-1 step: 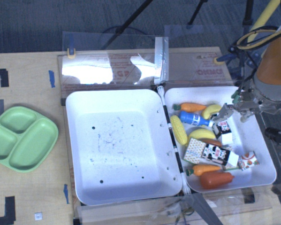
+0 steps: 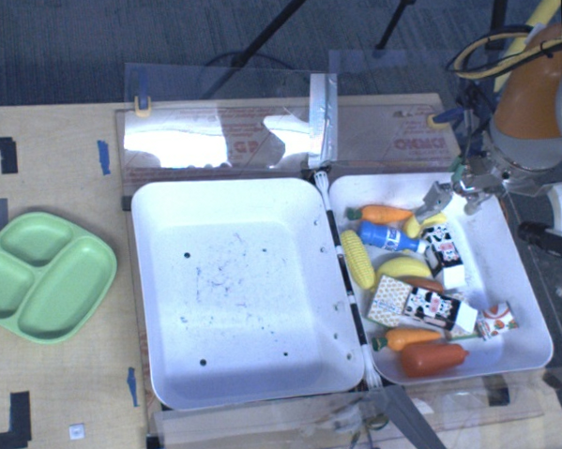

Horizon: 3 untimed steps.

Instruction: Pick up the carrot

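Observation:
An orange carrot with a green end lies at the back of the right bin, beside a blue bottle. A second orange carrot-like piece lies near the bin's front, above a red item. My gripper hangs over the back of the right bin, just right of the back carrot and apart from it. Its fingers stand open with nothing between them.
The right bin also holds a corn cob, a banana, and several small boxes. The left bin sits alongside it. A green divided plate rests on the bench at far left.

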Each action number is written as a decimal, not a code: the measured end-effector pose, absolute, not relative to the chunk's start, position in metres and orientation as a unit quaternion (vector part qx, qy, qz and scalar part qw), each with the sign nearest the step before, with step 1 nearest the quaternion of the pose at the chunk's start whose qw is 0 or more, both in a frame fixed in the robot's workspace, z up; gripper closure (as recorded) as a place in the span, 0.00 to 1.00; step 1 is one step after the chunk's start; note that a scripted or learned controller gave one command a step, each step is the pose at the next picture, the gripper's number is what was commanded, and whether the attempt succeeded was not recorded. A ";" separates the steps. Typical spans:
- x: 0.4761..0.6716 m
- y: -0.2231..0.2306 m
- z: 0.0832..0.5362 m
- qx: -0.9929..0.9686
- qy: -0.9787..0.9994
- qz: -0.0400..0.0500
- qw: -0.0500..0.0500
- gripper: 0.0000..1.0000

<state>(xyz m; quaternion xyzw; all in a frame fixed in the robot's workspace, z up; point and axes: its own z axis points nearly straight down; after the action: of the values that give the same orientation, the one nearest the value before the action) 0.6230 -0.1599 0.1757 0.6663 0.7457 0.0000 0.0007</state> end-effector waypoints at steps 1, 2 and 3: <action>0.611 -0.167 0.202 0.690 0.724 0.000 0.001 0.00; 0.627 -0.184 0.279 0.782 0.623 -0.001 0.000 0.00; 0.639 -0.144 0.199 0.637 0.771 0.000 -0.001 0.00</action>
<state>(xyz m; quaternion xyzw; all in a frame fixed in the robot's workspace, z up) 0.6385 -0.1441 0.1991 0.6367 0.7711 -0.0004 -0.0012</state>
